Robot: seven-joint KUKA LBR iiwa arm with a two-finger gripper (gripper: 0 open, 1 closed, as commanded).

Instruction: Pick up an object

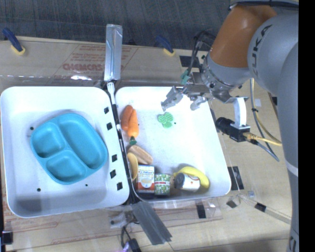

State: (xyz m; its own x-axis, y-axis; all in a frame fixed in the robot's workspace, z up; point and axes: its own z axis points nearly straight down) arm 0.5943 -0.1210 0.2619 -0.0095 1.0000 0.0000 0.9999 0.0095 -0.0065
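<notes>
Hand (181, 101) fingers apart over right bin (210, 140) w/ labelled carton (146, 178) (print unreadable).

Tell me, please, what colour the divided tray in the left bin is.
The divided tray is light blue, seen clearly in the camera view.

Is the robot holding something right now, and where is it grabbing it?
Nothing is held. The gripper hangs open over the right bin, its fingers just above the small green object, not around it.
</notes>
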